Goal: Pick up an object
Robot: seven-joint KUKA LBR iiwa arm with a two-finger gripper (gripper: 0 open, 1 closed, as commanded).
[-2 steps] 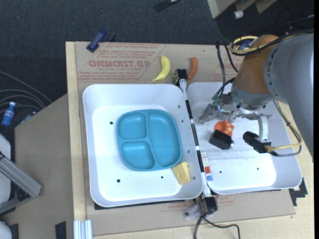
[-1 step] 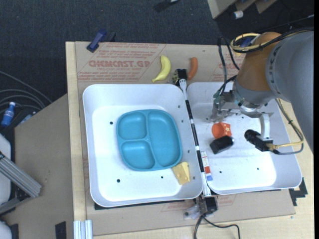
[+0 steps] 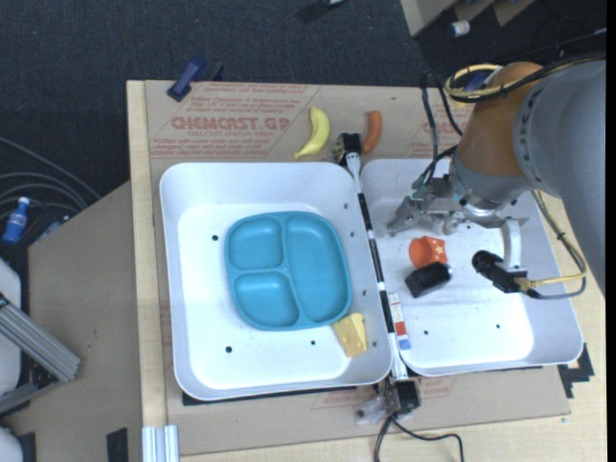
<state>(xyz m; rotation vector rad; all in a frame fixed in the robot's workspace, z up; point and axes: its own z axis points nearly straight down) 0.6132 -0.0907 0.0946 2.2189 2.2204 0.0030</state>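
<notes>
Reaching in from the right over the right bin [image 3: 539, 349]: a grey arm [image 3: 568, 123] with an orange band [image 3: 496, 128] above the wrist, bent down toward that bin's upper half. Jaws somewhere beneath the wrist, among grey metal and cables; spread or pressed together, cannot tell. Nothing seen pinched there.

On the right bin's floor, just below the wrist: a small orange object [image 3: 428, 250], lying free. Touching or nearly touching its lower edge, a black blocky object [image 3: 428, 279], tilted. To their right, apart from both, a black cylindrical piece [image 3: 496, 269] with a yellow cable [image 3: 553, 279] looping off toward the bin's right wall; loose thing or part of the arm, cannot tell.

In the left bin [image 3: 192, 287]: a blue divided plate [image 3: 289, 269] with three compartments, roughly central and turned at a slant. Just beside the plate's lower right corner, a yellow wedge [image 3: 351, 335], close to the wall shared with the right bin.

Outside the bins, on the bench [image 3: 231, 123] behind them: a banana [image 3: 313, 133] and, to its right, an orange carrot-like piece [image 3: 372, 131], near each other but not touching. At the bench's far left corner, a blue item [image 3: 188, 78] hanging partly over the edge
</notes>
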